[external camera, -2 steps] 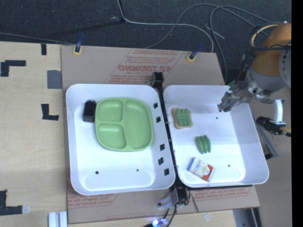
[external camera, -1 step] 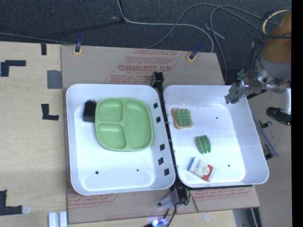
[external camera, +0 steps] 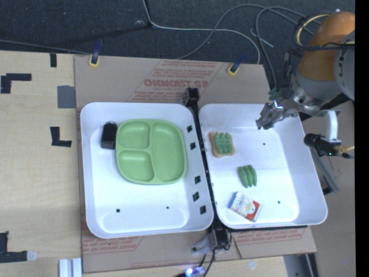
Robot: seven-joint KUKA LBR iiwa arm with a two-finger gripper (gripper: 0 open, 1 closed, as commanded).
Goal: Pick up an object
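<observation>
In the right bin (external camera: 300, 154) lie a tan waffle-like piece with a green top (external camera: 221, 144), a small green ridged object (external camera: 248, 176) and a white, red and blue packet (external camera: 245, 206). My gripper (external camera: 267, 119) hangs over the far right part of that bin, up and to the right of the waffle piece, with nothing visible between its fingers. In the left bin (external camera: 95, 172) sit a green divided plate (external camera: 151, 151) and a small black block (external camera: 109, 135) beside the plate's left edge.
A black divider with clips (external camera: 199, 154) runs between the two bins. Cables (external camera: 230, 22) trail across the dark backing behind the bench. The grey arm with its orange band (external camera: 326, 51) reaches in from the upper right.
</observation>
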